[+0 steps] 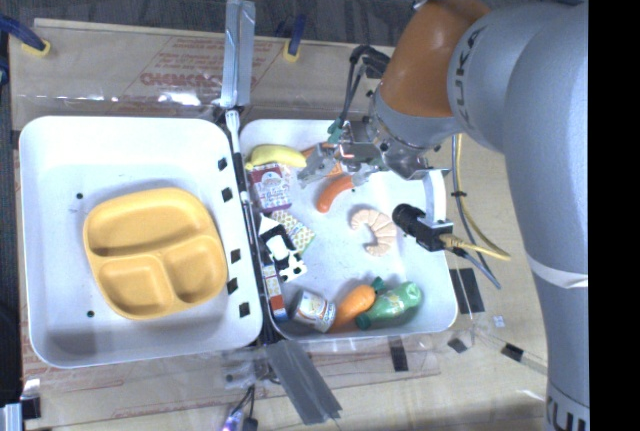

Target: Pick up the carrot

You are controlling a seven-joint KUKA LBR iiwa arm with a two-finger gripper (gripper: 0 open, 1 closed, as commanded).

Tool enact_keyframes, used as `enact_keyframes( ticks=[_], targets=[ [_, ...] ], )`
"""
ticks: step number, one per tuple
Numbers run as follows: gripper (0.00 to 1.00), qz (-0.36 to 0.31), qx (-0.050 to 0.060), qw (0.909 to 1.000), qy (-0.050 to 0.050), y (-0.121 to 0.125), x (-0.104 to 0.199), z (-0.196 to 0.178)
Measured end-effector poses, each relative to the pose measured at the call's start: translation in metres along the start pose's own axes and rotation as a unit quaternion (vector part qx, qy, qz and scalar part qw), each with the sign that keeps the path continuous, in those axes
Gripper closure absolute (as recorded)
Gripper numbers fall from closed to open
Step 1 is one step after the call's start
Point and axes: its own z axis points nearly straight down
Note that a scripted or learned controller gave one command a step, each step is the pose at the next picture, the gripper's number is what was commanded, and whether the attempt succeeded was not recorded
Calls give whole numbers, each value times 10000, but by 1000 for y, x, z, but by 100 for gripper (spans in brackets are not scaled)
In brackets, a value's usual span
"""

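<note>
The tool (pixel 335 151) hangs low over the upper part of the right bin (pixel 440 314), beneath the grey wrist and its orange band; whether it is spread or pressed together cannot be told, since its metal parts blur into the clutter below. Just beside it lie a banana (pixel 276 156) and a red-orange sausage (pixel 334 191), which suggests a descent aimed at this corner, not at the target. A shrimp (pixel 377 228) rests near the bin's middle. The carrot (pixel 353 303) lies well apart from the tool, at the near edge of the same bin, wedged between a small can (pixel 312 310) and a green bottle (pixel 392 305); this crowding would likely hinder a grasp. The left bin (pixel 40 219) carries a yellow divided tray (pixel 153 249).
</note>
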Motion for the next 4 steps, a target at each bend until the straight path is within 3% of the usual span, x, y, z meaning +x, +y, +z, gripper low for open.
enact_keyframes(
  ticks=[1,2,3,4],
  targets=[
    [0,-695,-9,9976,-2,-63,-50,47],
    [100,-724,-5,9974,-5,-62,-50,38],
    [0,-725,-6,9974,-7,-62,-50,38],
    [0,-820,-13,9966,-3,-59,-51,42]
  ],
)
